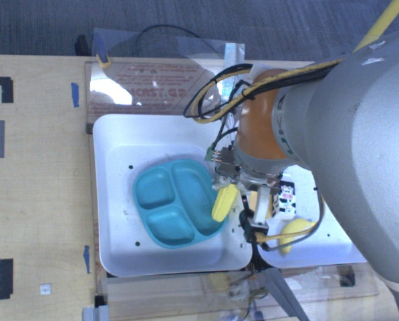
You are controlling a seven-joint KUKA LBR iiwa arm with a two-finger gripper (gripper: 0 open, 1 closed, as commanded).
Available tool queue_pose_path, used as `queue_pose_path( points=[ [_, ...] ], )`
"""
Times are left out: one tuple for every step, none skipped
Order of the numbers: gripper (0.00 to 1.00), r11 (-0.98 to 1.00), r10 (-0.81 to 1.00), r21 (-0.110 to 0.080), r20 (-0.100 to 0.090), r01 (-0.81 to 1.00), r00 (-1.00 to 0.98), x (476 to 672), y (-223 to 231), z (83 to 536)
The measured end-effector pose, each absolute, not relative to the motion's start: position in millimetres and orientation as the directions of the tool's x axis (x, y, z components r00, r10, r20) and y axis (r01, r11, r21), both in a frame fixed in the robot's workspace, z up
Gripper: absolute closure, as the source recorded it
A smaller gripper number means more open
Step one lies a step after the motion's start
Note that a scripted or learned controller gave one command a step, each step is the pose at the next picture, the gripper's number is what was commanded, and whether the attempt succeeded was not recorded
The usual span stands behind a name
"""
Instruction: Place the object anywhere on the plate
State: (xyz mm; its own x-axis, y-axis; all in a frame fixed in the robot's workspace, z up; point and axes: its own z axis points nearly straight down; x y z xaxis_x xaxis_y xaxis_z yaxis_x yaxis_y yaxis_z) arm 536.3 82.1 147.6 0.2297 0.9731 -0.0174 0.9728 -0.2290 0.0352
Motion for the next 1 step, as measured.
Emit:
queue_pose_path(
  points=[
    [0.0,-0.206,0.979,0.037,0.001,0.978,0.206,537.0,100.0,145.0]
  ],
)
